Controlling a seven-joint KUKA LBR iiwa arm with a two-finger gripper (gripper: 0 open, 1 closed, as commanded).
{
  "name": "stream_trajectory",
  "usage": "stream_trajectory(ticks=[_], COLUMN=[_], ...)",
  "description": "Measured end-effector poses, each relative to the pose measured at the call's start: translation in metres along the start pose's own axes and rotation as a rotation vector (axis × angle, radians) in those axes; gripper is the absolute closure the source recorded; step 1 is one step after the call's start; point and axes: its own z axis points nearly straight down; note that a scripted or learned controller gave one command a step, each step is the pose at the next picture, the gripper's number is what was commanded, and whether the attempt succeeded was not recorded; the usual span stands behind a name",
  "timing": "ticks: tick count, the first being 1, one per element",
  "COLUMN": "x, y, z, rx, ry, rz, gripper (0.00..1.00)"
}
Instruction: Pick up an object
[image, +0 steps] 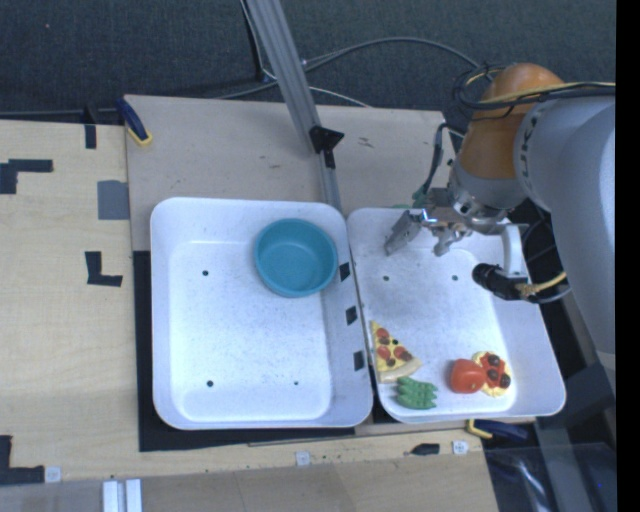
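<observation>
Camera view leaves the small toys hard to read: a pizza slice, something green and a red-and-yellow piece, perhaps another slice, lie at the near edge of the right bin. The gripper hangs over that bin's far end, fingers spread with nothing between them. A blue bowl sits far in the left bin. Both bins rest on a tan bench.

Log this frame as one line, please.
gripper: open, holding nothing, over right bin far end | pizza slice, green toy, red toy: near end | blue bowl: left bin
</observation>
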Motion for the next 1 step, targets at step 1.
stream_trajectory(ticks=[1], x=[0.0006], y=[-0.0006], z=[0.0527], rx=[-0.002], ry=[0.000], rz=[0.000], gripper=[0.00])
